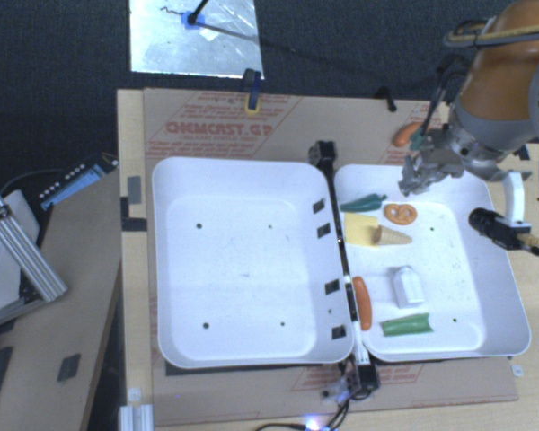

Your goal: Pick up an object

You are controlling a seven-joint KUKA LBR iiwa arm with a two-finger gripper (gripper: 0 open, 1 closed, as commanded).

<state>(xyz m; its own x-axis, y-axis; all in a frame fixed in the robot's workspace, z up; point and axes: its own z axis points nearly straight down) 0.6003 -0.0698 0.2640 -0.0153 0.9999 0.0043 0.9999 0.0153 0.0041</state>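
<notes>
The tool (413,183), grip state unclear, hovers just beyond the pretzel (400,213); descending there risks missing it.

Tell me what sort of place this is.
Probably a robotics lab bench set up for grasping trials: two white bins side by side on a board, toy food such as a pretzel in the right one, and a robot arm reaching in.

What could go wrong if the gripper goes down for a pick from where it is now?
The gripper hangs near the right bin's far rim, and could strike it. The pretzel, yellow wedge and green pepper lie close together, so it may nudge one aside. An orange piece lies outside the bin.
</notes>
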